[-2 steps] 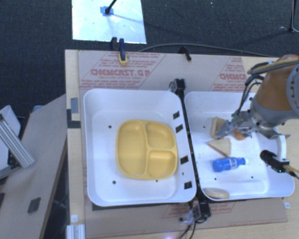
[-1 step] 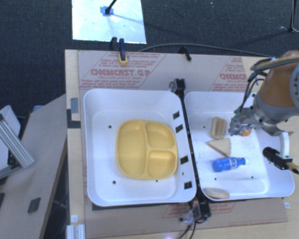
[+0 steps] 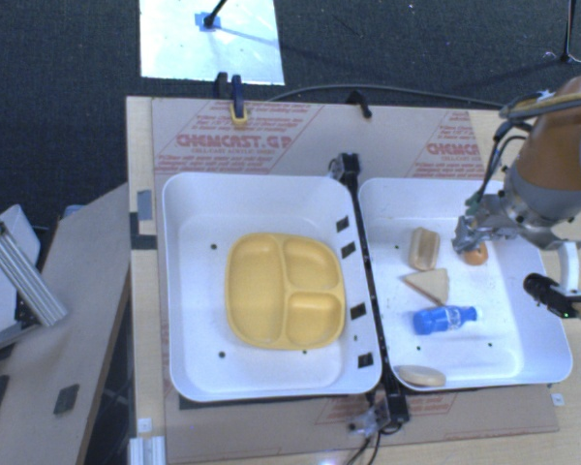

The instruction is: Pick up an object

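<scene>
In the right bin (image 3: 523, 356) lie a tan bread-like piece (image 3: 424, 248), a pale wedge (image 3: 429, 286), a blue bottle (image 3: 443, 319) on its side and a tan oval piece (image 3: 421, 377) at the front wall. A small orange object (image 3: 477, 255) lies near the bin's far right. My gripper (image 3: 468, 232) hangs low right over that orange object and partly hides it. Whether it touches the object is unclear.
The left bin (image 3: 194, 260) holds a yellow divided plate (image 3: 286, 291). A black divider with clips (image 3: 358, 279) runs between the bins. The arm's grey and orange body (image 3: 557, 163) stands above the right bin's far right corner. A black part (image 3: 550, 294) sticks out over the right wall.
</scene>
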Controlling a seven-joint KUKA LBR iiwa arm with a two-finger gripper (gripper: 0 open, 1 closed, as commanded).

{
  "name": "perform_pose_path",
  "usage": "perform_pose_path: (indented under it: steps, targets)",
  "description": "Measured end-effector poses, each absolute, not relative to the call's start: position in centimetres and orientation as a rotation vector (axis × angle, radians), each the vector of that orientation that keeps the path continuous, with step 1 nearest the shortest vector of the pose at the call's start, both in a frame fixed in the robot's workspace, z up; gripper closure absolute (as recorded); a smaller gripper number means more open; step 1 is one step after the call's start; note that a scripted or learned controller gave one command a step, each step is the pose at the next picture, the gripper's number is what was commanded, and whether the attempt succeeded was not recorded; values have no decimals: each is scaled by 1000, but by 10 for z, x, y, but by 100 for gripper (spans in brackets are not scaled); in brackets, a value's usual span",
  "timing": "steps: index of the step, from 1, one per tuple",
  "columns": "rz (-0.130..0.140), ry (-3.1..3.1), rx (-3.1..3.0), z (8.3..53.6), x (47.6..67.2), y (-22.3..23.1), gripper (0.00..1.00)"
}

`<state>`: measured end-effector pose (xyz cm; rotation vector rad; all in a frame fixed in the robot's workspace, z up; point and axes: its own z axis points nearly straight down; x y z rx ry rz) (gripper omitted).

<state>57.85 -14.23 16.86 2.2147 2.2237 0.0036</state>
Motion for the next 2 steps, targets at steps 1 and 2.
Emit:
perform_pose_path:
  steps: [1, 2]
  targets:
    - [4, 2223, 2214, 209, 580, -143, 100]
    - [4, 2231, 2210, 208, 589, -80, 100]
